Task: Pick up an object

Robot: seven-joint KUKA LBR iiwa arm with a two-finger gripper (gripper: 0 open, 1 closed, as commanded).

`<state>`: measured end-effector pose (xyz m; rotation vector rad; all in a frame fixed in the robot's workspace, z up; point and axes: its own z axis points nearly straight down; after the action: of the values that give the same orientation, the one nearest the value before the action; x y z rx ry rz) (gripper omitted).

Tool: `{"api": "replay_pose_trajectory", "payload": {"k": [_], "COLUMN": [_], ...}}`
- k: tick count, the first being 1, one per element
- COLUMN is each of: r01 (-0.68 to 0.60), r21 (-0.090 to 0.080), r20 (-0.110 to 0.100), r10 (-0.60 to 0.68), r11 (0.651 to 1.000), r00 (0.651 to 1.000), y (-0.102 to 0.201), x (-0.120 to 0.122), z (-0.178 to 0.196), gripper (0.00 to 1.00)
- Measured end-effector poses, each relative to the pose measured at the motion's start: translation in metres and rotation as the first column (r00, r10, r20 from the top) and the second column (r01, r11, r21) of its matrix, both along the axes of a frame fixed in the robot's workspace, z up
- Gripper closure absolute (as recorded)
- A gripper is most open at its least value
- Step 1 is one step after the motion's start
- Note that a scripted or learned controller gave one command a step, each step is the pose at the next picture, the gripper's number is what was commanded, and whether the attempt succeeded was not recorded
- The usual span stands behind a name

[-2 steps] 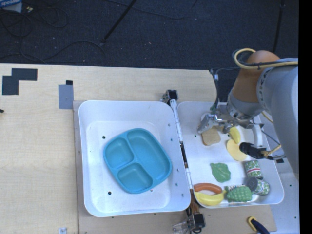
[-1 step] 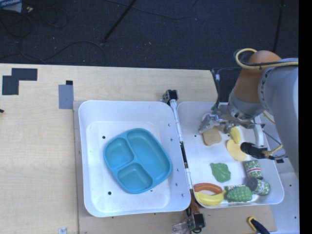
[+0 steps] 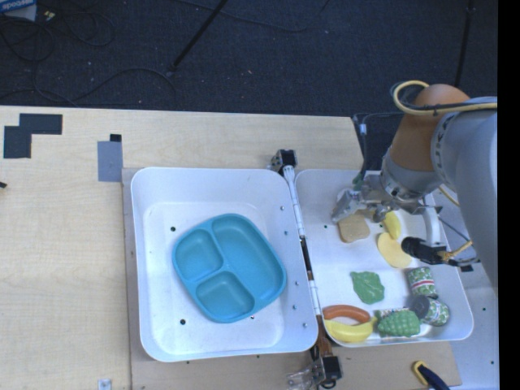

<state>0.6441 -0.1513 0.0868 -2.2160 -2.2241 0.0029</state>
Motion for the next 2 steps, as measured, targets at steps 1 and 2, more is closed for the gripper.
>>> {"api": "replay_pose_trajectory", "payload": {"k": [1, 2], "r01": [0.002, 0.003], "r21": [0.000, 0.002], "r20": [0.000, 0.000], "r10": [-0.002, -0.003], "r11": [1.000, 1.000], "r00": [1.000, 1.000], "y": [-0.005, -0.006], "x": [0.000, -0.061], "z": [0.000, 0.001], "gripper": [0.00, 0.00]}}
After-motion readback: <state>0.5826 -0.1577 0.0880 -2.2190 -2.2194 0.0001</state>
